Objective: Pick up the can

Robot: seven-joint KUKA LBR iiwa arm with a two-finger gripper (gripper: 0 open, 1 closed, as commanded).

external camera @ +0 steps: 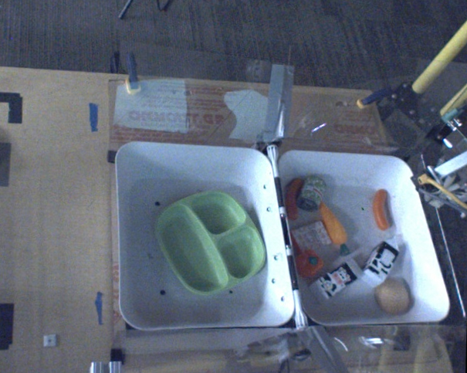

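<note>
— Over in the right bin (pixel 428 244), near its back-left corner, your can (pixel 312 191) lies among toy food, unlifted. Nothing is done yet.
— And the fingers?
— I cannot tell their state.
— The surroundings?
— A wooden counter (pixel 46 235), and a green divided plate (pixel 210 241) fills the left bin (pixel 133 177).

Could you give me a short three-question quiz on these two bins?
1. True or false: the green divided plate lies in the left bin.
2. Which bin holds the can? A) left B) right
3. Fill in: the orange sausage lies toward the right bin's ____ wall.

Key: 1 true; 2 B; 3 right.
</note>
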